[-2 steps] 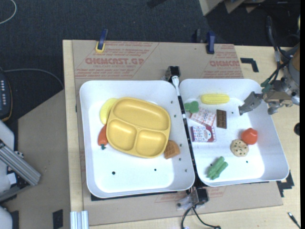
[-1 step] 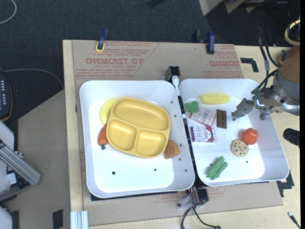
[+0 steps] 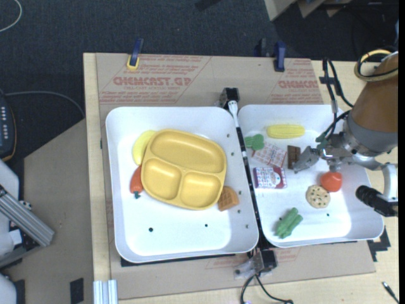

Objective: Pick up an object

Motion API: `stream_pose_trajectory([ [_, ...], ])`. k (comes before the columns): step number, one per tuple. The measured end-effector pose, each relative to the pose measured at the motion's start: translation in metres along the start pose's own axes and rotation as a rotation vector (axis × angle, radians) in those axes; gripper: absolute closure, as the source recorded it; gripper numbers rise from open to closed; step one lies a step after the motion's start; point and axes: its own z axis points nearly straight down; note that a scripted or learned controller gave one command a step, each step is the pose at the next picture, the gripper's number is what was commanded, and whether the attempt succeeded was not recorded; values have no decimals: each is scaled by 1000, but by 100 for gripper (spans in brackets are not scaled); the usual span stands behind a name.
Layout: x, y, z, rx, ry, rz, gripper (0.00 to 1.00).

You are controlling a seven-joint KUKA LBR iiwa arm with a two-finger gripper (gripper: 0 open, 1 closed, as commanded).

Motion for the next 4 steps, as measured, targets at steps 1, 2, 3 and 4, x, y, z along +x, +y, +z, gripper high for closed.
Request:
stream_pose_trajectory([
  [1,1,5,61,-7,-2,2,0],
  [2,1,7,69,-9,0,0,0],
  [3,0,8,59,-15,-5,2,100],
  [4,7,6,12,-13,-5,-1,100],
])
